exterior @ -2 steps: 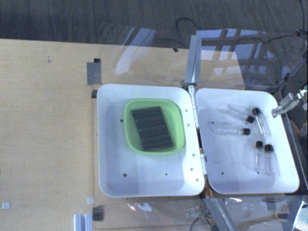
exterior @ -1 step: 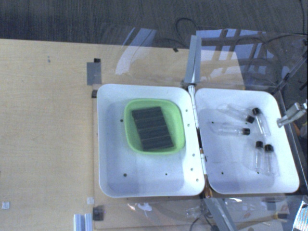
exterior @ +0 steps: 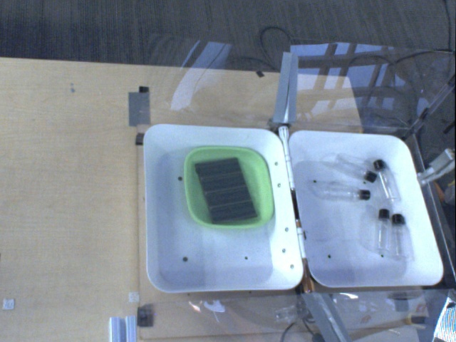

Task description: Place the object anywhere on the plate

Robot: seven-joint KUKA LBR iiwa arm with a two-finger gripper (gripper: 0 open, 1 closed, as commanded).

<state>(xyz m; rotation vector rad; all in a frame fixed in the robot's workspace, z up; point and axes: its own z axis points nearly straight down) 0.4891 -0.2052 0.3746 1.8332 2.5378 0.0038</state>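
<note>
Presently, block lies on plate, centre-left; vials lie loose in right bin. Gripper state: cannot tell. Risk: round, clear vials may slip or roll when grasped.

One fixed camera, mounted above the bench, looking down at a slant. Far enough back to take in both white bins whole: left bin, right bin, side by side mid-frame. Dark carpet floor runs across the top edge. No second view.
</note>
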